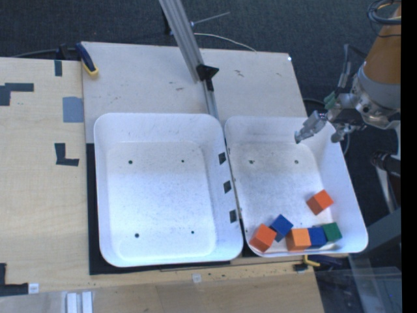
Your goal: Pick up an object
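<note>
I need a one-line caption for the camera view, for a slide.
Gripper above the right bin, apart from six blocks at its near edge; left bin beside it.

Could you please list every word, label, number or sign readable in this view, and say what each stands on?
None: no readable text anywhere.
The black tape marks between the two shallow white plastic bins are blank.
The grey and dark tape patches on the pale wooden bench bear no writing.
The small coloured cubes are plain.
</note>
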You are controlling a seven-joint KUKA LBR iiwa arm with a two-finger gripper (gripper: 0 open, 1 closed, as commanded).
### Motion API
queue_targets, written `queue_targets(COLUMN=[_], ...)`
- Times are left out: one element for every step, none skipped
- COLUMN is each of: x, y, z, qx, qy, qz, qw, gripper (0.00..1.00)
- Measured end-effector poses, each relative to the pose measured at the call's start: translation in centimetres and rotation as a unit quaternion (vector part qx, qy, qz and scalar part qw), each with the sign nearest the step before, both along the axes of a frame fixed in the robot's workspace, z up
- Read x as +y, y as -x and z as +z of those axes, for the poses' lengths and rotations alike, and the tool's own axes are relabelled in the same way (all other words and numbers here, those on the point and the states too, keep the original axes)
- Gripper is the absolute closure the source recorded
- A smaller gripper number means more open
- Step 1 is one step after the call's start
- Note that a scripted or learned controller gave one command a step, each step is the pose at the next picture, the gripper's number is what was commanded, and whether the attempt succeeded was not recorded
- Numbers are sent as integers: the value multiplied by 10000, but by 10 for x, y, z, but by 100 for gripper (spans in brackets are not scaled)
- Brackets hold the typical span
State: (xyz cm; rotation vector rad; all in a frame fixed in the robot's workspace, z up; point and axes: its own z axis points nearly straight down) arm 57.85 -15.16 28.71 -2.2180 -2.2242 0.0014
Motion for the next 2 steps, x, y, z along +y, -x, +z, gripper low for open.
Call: queue_targets(x=[-47, -56], y=[74, 53], z=[-36, -176], qx=[36, -14], qy=[3, 3], qz=[-48, -7], qw=[10000, 10000], gripper=[0, 0])
